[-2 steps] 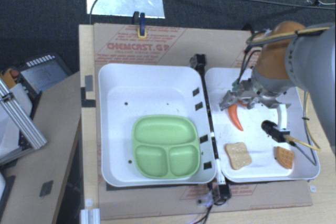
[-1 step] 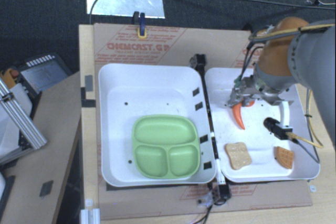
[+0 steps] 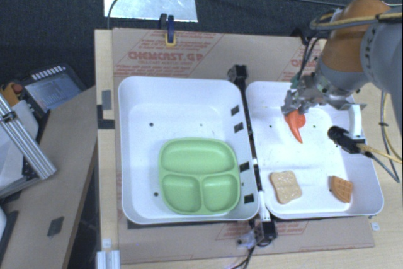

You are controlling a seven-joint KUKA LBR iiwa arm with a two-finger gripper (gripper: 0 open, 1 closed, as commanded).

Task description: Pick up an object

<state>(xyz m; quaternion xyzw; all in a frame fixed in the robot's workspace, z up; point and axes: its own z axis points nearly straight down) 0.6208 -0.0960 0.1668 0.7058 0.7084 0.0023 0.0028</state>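
An orange carrot (image 3: 296,126) hangs point-down over the right bin (image 3: 271,154), its top end between the fingers of my gripper (image 3: 297,109). The gripper is shut on the carrot's upper end, and the arm comes in from the upper right. A slice of toast (image 3: 286,186) lies near the right bin's front left. A smaller brown biscuit-like piece (image 3: 340,188) lies at the bin's front right.
The left bin (image 3: 145,110) holds a green three-compartment plate (image 3: 199,174) at its front. A black divider strip (image 3: 247,135) runs between the bins. A black cable connector (image 3: 343,137) hangs beside the arm over the right bin's right side.
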